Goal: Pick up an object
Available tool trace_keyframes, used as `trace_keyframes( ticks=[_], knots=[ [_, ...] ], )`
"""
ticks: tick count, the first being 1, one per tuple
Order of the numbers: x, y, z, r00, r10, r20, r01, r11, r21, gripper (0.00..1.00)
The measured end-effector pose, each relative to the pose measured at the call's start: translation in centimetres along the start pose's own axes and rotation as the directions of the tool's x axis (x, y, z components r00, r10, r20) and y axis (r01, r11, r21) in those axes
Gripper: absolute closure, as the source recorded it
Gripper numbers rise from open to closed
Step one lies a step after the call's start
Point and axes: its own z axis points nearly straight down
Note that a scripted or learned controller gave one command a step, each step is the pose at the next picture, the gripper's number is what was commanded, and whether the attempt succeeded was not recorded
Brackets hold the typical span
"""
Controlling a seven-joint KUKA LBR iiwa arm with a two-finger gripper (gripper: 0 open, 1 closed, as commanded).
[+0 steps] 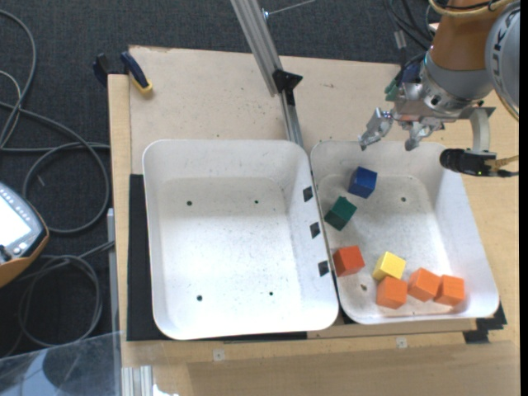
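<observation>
Front row of blocks: three orange blocks (423, 285) sit close together by the near wall of the right bin (478, 246). One more, a red-orange block (349, 260), sits a little to the left of them.
Yellow block: the yellow block (390, 265) rests just behind the orange ones and leans a bit on its edge.
Green block: the green block (340, 212) lies in the middle of the right bin, near the wall shared with the left bin (165, 221).
Blue block: the blue block (362, 181) sits at the far end of the right bin, well apart from the others, with bare floor all around it.
How they handle: the blocks look small, hard and light, with flat smooth sides. They should not squash or break, but a smooth side could slip.
Where to hold: two flat sides facing away from each other look like the best place to pinch. The blue block looks easiest, as nothing crowds it.
Gripper: the gripper (389, 138) hangs over the far rim of the right bin, just behind the blue block. Its two fingers are spread wide and nothing is between them.
Arm: the grey arm with the orange band (470, 23) reaches in behind it.
</observation>
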Motion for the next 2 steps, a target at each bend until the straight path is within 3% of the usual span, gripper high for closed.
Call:
trace_keyframes(
  ticks=[2],
  knots=[
    [0.1,-0.7,8.6,1.0,0.0,0.0,0.0,1.0,-0.001,0.0]
  ],
)
